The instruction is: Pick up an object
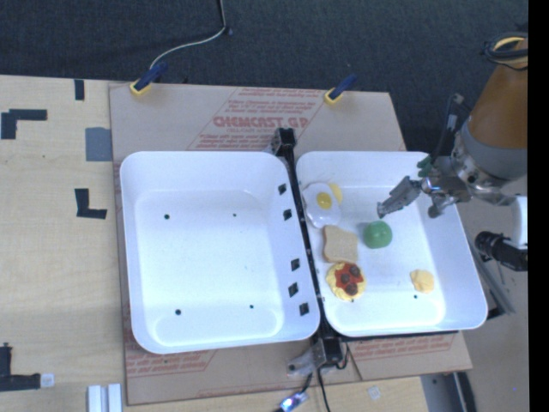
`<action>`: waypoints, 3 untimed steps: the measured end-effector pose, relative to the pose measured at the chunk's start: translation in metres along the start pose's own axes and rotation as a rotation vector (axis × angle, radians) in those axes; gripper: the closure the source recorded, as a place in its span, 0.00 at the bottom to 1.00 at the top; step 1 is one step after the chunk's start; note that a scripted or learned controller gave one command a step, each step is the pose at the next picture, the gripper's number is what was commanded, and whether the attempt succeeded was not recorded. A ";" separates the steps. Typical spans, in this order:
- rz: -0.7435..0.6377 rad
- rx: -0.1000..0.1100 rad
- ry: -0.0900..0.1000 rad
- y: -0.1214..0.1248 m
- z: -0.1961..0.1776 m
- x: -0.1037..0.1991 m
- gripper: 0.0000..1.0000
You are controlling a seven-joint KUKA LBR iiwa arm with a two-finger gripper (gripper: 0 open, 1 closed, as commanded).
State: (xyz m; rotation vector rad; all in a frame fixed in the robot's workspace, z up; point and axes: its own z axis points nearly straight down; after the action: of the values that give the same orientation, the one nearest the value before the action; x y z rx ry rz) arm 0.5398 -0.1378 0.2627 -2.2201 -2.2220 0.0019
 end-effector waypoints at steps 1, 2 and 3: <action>-0.002 -0.019 -0.005 0.018 -0.226 -0.006 0.00; -0.001 -0.002 -0.002 0.018 -0.226 -0.006 1.00; 0.003 -0.007 -0.001 -0.059 -0.276 -0.018 1.00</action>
State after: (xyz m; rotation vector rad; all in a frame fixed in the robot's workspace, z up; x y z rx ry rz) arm 0.4810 -0.1556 0.5388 -2.2268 -2.2231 -0.0043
